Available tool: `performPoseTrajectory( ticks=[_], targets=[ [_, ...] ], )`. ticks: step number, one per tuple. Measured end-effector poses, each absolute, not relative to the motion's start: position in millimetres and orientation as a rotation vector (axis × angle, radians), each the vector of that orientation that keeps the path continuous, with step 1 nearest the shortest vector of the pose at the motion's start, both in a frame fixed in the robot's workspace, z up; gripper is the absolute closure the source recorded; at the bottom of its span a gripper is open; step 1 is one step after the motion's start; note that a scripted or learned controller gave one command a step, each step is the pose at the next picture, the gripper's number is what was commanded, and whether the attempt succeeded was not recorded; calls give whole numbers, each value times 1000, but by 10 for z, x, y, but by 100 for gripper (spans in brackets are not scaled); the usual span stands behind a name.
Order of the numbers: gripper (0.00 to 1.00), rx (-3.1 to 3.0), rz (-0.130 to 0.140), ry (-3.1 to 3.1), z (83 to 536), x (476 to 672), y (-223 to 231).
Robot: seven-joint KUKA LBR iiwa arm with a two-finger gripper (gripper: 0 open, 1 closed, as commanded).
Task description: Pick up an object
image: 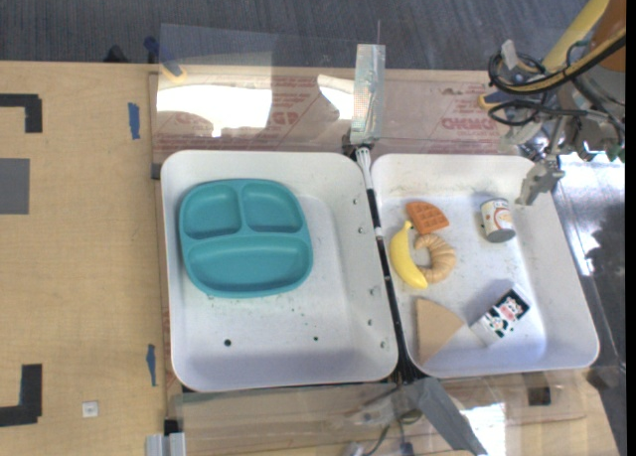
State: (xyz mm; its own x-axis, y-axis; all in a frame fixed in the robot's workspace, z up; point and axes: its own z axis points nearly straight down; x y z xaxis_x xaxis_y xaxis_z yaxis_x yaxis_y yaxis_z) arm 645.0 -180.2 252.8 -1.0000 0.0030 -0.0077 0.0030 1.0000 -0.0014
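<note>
The desk (79,245) carries two shallow white bins side by side; the left bin (268,345) holds a teal divided plate (245,236) lying flat toward its far left part, three compartments up, nothing on it; the right bin (556,335) holds all the loose items, so the pick must be made there. Contents of the right bin: a yellow banana (404,257) lying along the bin's left side, touching a tan ring-shaped doughnut (437,257) just to its right; an orange waffle-like piece (427,216) just beyond both; a small grey can (496,220) on its side near the far right part, well apart from the food cluster; a tan wedge (437,330) at the near edge; a small white carton with black markings (503,314) tilted just beside the wedge. The tool (540,182) hangs at the bin's far right corner, above the rim, near the can but apart from it; whether it is released or clenched cannot be told at this size, and nothing is seen gripped in it. Judgement: the task stands at the approach stage, no item lifted; the can is the nearest candidate, and its isolation favours a clean descent; its rounded body may roll under contact, and the adjacent bin wall limits room on that side.
</note>
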Motion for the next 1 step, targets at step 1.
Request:
performPoseTrajectory(
  ticks=[1],
  targets=[
    [0,149,5,3142,966,5678,-1178]
  ],
)
